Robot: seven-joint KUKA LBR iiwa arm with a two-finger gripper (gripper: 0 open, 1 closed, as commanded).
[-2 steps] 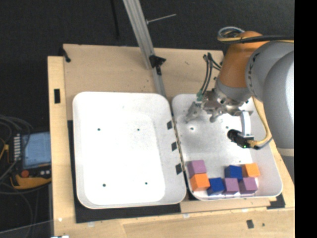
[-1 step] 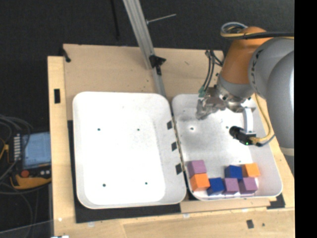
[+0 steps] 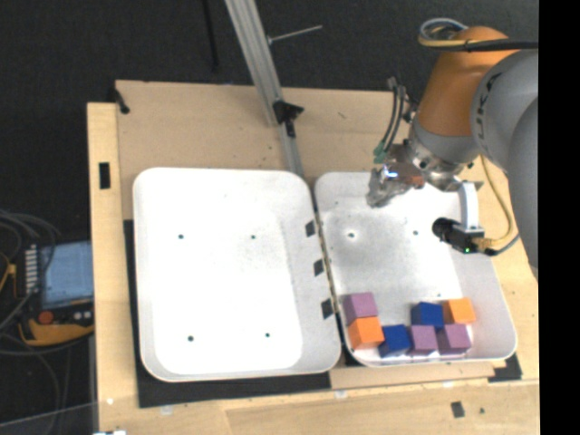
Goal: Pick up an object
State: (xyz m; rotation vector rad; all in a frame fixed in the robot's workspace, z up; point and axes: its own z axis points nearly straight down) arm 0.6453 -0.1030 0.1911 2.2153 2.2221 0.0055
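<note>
Gripper (image 3: pixel 382 191) over the far end of the right bin (image 3: pixel 390 243), blocks at its near end.
I can't tell the hand's state from here. Purple, orange and blue cubes (image 3: pixel 412 326) cluster against the bin's near rim, well apart from the gripper.

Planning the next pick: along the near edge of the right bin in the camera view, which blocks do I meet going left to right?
Orange foam cube → blue foam cube → purple foam cube → second purple foam cube, all in the right white plastic bin.
</note>
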